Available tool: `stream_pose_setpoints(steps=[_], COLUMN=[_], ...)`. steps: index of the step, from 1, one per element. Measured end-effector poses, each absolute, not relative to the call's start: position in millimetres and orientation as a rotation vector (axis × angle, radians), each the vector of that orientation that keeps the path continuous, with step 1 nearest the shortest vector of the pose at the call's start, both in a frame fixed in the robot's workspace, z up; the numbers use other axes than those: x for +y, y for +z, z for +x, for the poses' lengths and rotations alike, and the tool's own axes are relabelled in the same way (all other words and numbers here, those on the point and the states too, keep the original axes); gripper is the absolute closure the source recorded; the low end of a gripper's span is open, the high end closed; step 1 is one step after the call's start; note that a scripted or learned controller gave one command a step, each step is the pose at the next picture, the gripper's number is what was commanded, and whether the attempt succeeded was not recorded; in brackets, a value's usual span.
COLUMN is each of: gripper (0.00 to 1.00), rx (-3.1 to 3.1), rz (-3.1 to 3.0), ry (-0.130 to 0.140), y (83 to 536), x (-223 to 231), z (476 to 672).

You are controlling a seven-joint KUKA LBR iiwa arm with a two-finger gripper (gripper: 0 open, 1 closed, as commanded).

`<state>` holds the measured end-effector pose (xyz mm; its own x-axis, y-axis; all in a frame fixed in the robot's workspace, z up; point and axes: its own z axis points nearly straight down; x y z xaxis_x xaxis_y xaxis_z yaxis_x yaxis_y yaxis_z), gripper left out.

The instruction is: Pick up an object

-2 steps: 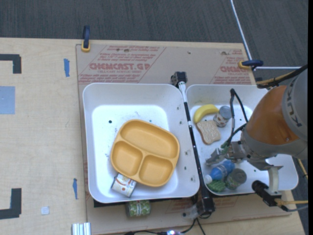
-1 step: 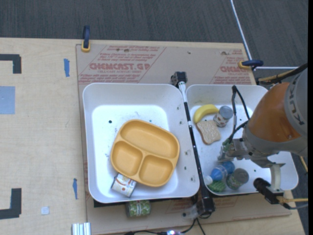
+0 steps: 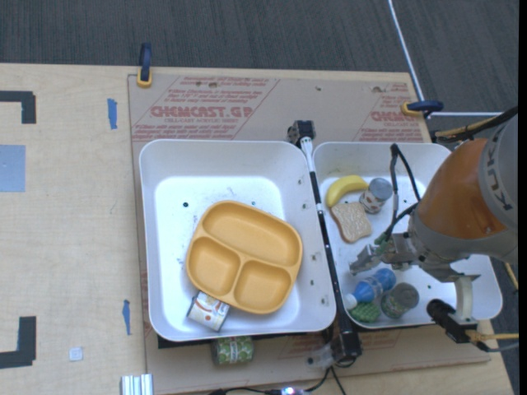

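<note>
My gripper (image 3: 370, 255) hangs over the middle of the right bin (image 3: 491, 296), open, with nothing between its fingers. Just below it lie a blue bottle (image 3: 372, 286), a green object (image 3: 366, 309) and a grey can (image 3: 401, 299). Farther back in that bin are a slice of toast (image 3: 352, 220), a banana (image 3: 346, 189) and a small tin (image 3: 379, 194). The grey arm with its orange band (image 3: 465, 200) covers the bin's right side.
The left bin (image 3: 165, 220) holds a yellow divided plate (image 3: 244, 256) and a small white carton (image 3: 207, 311) at its near edge. A green can (image 3: 233, 350) lies on the bench in front of that bin. Black cables run above the gripper.
</note>
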<state>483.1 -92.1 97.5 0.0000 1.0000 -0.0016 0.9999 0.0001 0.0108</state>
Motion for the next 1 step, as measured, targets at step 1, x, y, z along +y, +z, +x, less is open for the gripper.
stream_pose_setpoints(steps=[1], gripper=[0.00], rx=[2.221], rz=[2.220], ry=[0.004], y=[86.5], x=[-92.2], z=[480.3])
